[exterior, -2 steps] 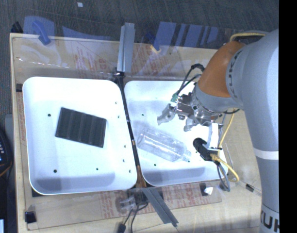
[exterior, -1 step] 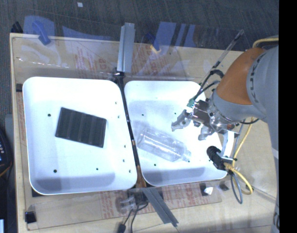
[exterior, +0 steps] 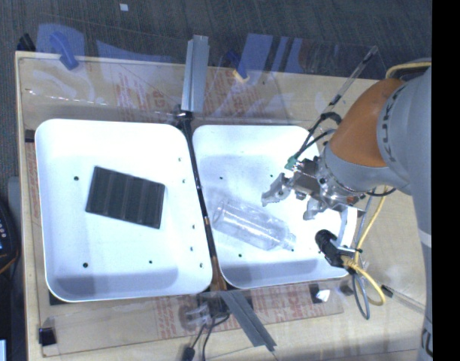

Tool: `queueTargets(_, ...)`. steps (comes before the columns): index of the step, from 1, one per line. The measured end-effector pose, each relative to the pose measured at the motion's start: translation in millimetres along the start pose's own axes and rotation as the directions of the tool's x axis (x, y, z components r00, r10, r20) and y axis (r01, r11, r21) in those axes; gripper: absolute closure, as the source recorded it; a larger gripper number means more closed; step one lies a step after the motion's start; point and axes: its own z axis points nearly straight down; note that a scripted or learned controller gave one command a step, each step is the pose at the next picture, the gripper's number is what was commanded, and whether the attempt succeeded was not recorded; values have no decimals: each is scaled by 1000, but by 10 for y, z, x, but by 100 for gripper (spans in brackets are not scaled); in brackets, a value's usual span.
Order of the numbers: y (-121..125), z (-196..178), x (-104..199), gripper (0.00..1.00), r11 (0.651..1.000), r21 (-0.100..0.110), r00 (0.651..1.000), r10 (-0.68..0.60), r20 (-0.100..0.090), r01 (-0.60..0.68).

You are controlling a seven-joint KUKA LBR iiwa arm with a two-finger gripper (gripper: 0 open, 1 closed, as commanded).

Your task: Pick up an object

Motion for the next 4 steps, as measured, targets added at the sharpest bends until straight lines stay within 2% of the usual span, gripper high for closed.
queueTargets(1, -173, -65, 117, 0, 1000, 1, 1000, -9, 0, 9)
queueTargets(2, 131, 415, -32, 0, 989, 2, 989, -145, -2, 145)
queueTargets(3, 265, 1007, -120, 0, 970, 0, 970, -242, -1, 242)
queueTargets(4, 41, -36, -23, 0, 989, -2, 989, -147, -1, 147)
